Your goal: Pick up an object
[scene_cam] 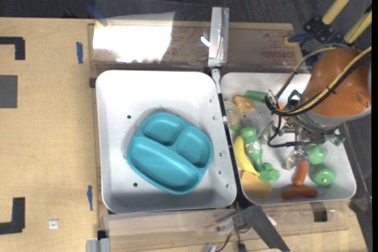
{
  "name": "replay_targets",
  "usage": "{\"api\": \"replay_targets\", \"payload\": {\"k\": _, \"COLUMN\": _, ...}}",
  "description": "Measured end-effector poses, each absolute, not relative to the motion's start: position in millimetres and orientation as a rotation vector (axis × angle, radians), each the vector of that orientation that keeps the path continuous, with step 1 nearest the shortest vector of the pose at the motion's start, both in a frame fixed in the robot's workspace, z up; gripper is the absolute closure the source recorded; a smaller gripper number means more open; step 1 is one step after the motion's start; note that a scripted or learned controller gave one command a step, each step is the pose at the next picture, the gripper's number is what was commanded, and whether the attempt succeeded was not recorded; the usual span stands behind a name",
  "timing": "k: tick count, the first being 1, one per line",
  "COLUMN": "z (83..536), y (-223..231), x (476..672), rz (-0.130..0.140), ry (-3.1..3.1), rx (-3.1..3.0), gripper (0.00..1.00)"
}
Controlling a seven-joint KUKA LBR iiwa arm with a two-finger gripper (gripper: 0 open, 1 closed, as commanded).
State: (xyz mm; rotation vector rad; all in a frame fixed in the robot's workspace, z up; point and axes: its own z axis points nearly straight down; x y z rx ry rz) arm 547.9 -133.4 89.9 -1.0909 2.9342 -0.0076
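The left bin [112, 127] is occupied by a teal divided plate [170, 151]. The end effector [295, 153] is lowered into the right bin [345, 186] among toy foods; its spread cannot be told. A green apple [323, 174] is seen just right of it.

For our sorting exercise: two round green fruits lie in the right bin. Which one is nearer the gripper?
The upper green fruit, just right of the gripper; the other green fruit lies lower, nearer the bin's front corner.
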Motion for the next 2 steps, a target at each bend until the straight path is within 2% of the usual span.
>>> {"api": "replay_targets", "payload": {"k": 1, "z": 90.3, "y": -128.8, "x": 527.0, "rz": -0.009, "ry": 2.998, "rx": -0.879, "gripper": 0.00}}
{"api": "replay_targets", "payload": {"k": 2, "z": 88.9, "y": -124.2, "x": 622.0, "rz": -0.002, "ry": 3.069, "rx": -0.603, "gripper": 0.00}}
